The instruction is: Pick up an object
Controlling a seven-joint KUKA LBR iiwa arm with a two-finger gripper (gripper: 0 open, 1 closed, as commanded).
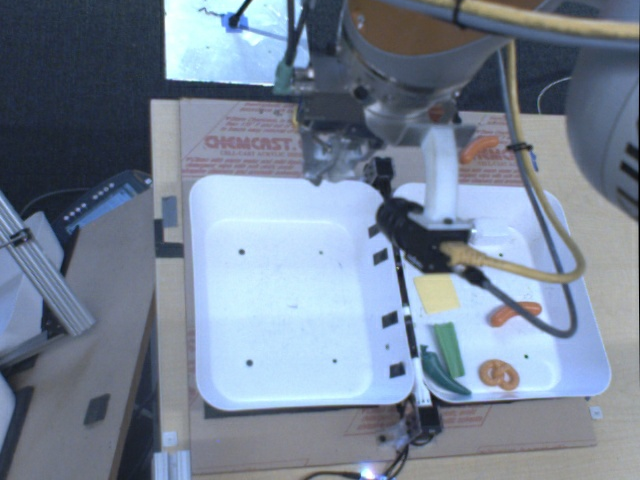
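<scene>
Camera view: flat yellow square (437, 293), green bar (446, 346), brown pretzel (498, 373).

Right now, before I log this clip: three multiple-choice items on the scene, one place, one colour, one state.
1. The yellow square lies: A in the view's left bin; B in the view's right bin; C on the bench.
2. The pretzel-shaped piece is: A orange; B blue; C white.
3. The green block is: A propped upright; B balanced on a rim; C lying flat.
B: it sits on that bin's floor. A: its loops are orange. C: it lies flat, apart from the gripper.
</scene>
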